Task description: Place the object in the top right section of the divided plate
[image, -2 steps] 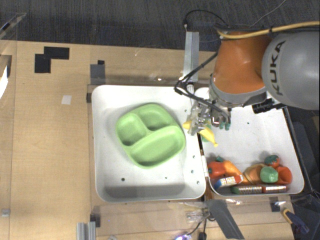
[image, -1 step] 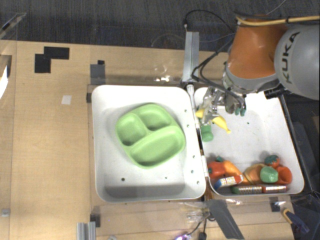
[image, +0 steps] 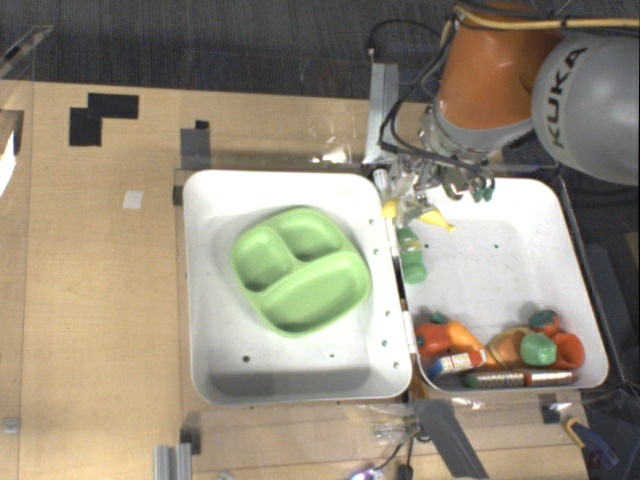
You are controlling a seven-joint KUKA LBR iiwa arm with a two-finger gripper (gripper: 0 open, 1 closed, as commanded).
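The green divided plate [image: 300, 268] lies tilted in the left bin [image: 215, 368], with two small sections on its far side and one large section nearer me. My gripper [image: 407, 206] hangs over the wall between the two bins, to the right of the plate. A small green toy with a yellow end [image: 411, 258] hangs straight down from it, its upper end caught between the shut fingers. The toy is level with the plate's right rim and apart from it.
The right bin [image: 500, 258] holds several toys along its near wall: orange and red pieces [image: 445, 340], a green and orange piece [image: 538, 348] and a dark stick [image: 520, 377]. Cables hang around the wrist [image: 470, 183].
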